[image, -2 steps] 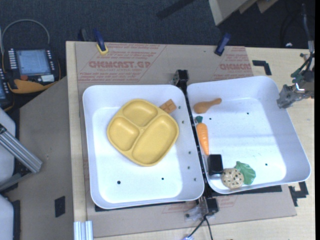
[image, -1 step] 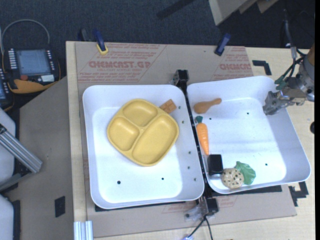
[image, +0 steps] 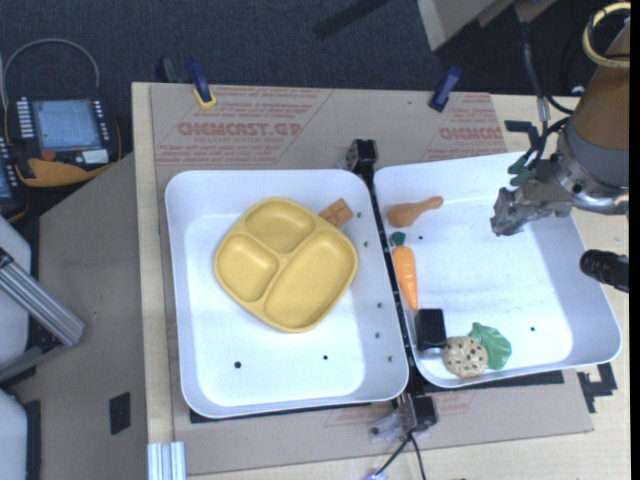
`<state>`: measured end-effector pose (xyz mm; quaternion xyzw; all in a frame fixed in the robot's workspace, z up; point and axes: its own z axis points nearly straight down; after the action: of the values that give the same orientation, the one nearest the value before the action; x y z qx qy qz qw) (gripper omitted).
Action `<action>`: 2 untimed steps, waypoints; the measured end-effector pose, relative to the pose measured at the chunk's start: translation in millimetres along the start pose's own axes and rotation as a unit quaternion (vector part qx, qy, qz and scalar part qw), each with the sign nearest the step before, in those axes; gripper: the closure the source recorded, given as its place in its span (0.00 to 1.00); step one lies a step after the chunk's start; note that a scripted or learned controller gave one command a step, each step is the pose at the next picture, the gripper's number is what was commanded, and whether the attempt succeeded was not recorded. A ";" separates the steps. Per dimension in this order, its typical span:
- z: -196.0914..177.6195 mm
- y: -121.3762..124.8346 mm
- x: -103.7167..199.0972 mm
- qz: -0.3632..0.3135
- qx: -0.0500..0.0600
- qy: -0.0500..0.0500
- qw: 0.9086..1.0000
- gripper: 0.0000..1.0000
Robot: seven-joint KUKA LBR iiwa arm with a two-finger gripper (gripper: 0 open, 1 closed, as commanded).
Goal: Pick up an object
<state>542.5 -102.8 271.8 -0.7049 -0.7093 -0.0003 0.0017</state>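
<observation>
My gripper [image: 510,216] hangs over the right part of the right bin [image: 560,298], with nothing seen between its fingers. In that bin, a tan drumstick-shaped piece [image: 414,211] lies at the back left. An orange carrot [image: 405,275] lies along the left wall. A small black block [image: 430,328] sits in front of the carrot. A speckled cookie [image: 463,356] and a green leafy piece [image: 492,344] rest at the front. All of these lie well to the left of or in front of the gripper.
The left bin [image: 200,318] holds a yellow divided plate [image: 286,263] with a small brown block [image: 335,212] at its back edge. A black divider [image: 385,268] runs between the bins. A pendant [image: 62,133] sits off the bench at the far left.
</observation>
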 end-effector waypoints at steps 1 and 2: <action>17.5 -11.2 53.5 0.003 0.000 -0.001 1.000 1.00; 35.0 -12.2 108.3 0.000 0.001 0.000 1.000 1.00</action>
<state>529.6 5.5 237.1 -0.7051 -0.7091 0.0007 0.0023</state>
